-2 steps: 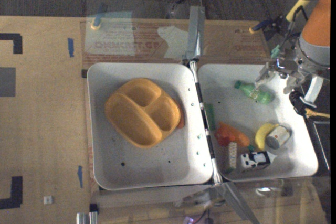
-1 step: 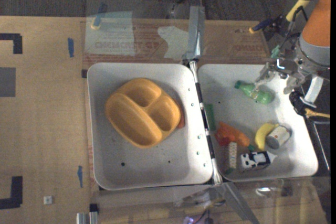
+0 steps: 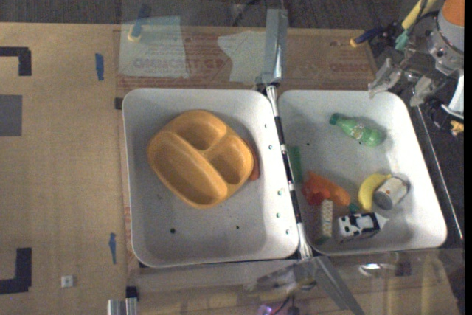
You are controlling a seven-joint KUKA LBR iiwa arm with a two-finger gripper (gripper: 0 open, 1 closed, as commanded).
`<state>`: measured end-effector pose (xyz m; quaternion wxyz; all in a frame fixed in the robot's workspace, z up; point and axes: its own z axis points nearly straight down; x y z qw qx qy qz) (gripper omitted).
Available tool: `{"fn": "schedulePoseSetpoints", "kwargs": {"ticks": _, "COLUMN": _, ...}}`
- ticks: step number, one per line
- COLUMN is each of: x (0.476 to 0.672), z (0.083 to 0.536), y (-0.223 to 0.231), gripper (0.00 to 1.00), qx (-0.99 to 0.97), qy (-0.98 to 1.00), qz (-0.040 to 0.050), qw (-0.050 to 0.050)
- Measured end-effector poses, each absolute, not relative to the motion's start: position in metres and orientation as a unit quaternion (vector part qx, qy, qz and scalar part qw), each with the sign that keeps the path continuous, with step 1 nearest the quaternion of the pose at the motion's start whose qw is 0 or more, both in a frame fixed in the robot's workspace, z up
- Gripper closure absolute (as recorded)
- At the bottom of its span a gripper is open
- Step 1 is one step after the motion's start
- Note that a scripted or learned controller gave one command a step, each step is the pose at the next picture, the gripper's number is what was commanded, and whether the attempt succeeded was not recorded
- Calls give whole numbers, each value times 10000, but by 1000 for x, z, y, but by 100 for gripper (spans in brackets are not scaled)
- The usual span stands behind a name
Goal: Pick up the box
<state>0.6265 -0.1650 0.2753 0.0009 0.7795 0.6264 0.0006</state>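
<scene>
The box [image 3: 359, 225] is small, with a black-and-white pattern, and lies near the front edge of the right bin [image 3: 424, 192]. My gripper [image 3: 402, 83] hangs over that bin's far right corner, well away from the box. Its fingers stand apart and open, with nothing between them. The grey arm with its orange band comes in from the upper right.
Close to the box lie a yellow banana [image 3: 369, 189], a silver can [image 3: 390, 193], an orange toy [image 3: 327, 189] and a pale dotted block [image 3: 325, 219]. A green bottle [image 3: 358, 130] lies toward the far side. The left bin [image 3: 140, 232] holds a yellow divided plate [image 3: 200, 157].
</scene>
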Motion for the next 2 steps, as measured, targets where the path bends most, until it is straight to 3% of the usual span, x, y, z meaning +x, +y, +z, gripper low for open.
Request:
{"fn": "schedulePoseSetpoints", "kwargs": {"ticks": 1, "x": 628, "z": 114, "y": -103, "gripper": 0, "qx": 8100, "qy": 5864, "qz": -5, "qw": -9}}
{"fn": "schedulePoseSetpoints", "kwargs": {"ticks": 2, "x": 627, "z": 87, "y": -182, "gripper": 0, "qx": 8304, "qy": 5571, "qz": 16, "qw": 20}}
